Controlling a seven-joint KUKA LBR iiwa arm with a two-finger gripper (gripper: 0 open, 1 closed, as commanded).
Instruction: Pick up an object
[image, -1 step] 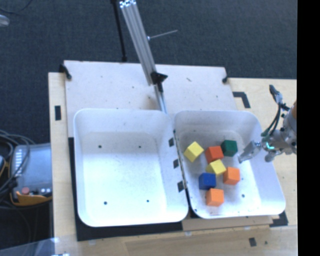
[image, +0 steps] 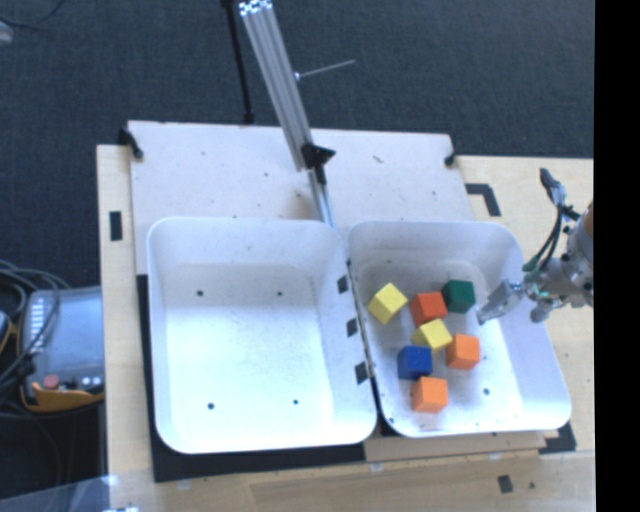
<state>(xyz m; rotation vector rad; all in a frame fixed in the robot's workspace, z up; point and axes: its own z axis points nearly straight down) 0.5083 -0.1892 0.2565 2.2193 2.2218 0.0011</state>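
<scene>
Hovering pincer (image: 497, 302) above right bin (image: 530, 380), seven coloured cubes (image: 428, 335) clustered

Pretty bright, even overhead light; white bins (image: 250, 330) a bit blown out; soft shadows under the cubes (image: 430, 340); kinda soft and low-res overall; dark carpet (image: 60, 80) grainy.

grey metal fingers (image: 497, 300), green cables looping over the wrist.
</scene>
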